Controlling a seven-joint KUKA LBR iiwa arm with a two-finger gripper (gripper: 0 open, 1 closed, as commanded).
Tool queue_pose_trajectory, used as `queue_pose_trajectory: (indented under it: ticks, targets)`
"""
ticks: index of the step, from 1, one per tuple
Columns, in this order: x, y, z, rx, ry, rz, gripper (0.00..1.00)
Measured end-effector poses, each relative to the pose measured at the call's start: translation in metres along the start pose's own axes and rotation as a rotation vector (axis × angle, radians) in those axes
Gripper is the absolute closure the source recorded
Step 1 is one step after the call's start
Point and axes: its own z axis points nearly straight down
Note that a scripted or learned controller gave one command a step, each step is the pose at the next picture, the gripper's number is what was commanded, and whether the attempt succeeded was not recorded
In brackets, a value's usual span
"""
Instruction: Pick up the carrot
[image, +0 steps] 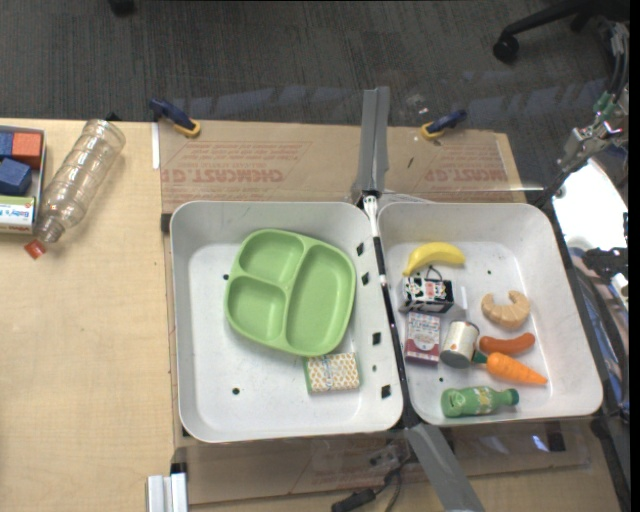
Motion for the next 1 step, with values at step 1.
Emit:
queue_pose_trajectory:
  ticks: [1]
  targets:
    - [-0.0016, -0.0145, 0.2082, 0.003, 0.017, -0.066, 1.00]
